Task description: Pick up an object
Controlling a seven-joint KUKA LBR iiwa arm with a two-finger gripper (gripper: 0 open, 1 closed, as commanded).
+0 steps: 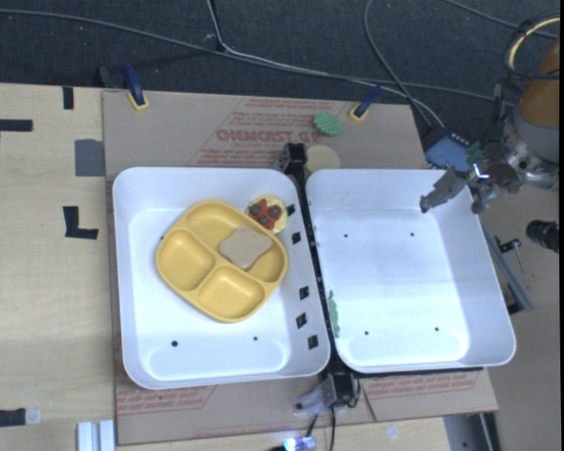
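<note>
End effector (459, 195) is seen over the far right corner of the right bin (470, 341), fingers spread apart with nothing held between them. Going near to far: a small green scrap (332, 304) is spotted at the right bin's left wall. In the left bin (150, 365), a yellow divided plate (193, 252) is set, with a tan slice of toast (245, 246) laid on it and a small red-and-yellow toy (268, 211) tucked just behind its far edge. On the worktop (38, 280) beyond the bins, a green object (327, 123) is left.
</note>
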